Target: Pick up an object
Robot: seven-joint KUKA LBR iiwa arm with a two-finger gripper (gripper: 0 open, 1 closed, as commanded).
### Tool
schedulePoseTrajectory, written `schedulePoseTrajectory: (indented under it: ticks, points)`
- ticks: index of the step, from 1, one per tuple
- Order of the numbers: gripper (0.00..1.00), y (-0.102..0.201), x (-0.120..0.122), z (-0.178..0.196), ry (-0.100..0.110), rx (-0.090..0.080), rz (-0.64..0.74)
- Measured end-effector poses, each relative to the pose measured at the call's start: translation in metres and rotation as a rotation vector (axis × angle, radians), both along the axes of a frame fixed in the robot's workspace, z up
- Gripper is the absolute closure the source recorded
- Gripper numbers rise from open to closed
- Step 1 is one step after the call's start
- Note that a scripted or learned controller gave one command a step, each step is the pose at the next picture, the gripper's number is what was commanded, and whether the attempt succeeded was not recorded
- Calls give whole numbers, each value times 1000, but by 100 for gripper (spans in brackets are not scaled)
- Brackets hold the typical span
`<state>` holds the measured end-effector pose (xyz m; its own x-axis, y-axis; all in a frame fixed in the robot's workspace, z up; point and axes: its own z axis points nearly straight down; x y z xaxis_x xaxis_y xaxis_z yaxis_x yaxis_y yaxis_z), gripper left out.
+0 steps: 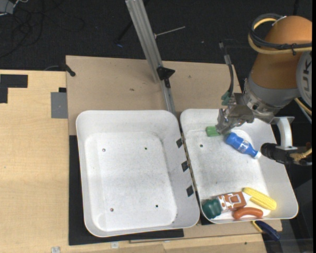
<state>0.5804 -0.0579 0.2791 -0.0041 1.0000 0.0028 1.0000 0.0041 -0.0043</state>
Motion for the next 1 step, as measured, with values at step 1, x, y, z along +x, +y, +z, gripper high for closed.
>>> schedulePoseTrajectory:
  ticks: [1]
  points:
    - [100,50,-14,-1,1,0,0]
